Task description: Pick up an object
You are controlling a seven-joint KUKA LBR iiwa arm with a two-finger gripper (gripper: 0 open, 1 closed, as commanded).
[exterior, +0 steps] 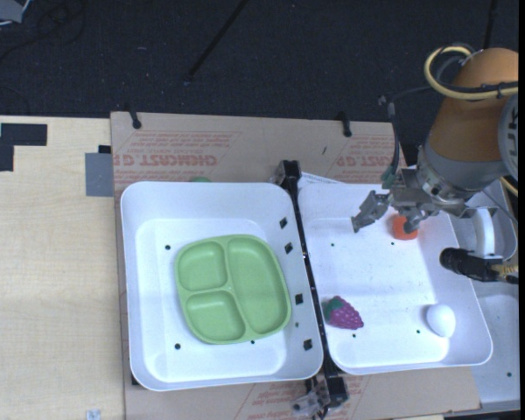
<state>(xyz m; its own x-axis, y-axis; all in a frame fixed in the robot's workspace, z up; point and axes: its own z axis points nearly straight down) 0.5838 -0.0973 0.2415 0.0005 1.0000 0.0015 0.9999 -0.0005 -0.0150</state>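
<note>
Pincer (388,215) hung over the far part of the right bin (367,357), fingers spread, nothing between them. An orange object (406,227) sat just beside the nearer finger, not gripped. Judged: the pick was not yet made; closing and lifting remained. A purple grape bunch (342,312) lay near the divider, a white egg-shaped object (440,319) near the bin's front right corner. The floor between them offered room. A green divided plate (233,288) occupied the left bin (149,234).
</note>
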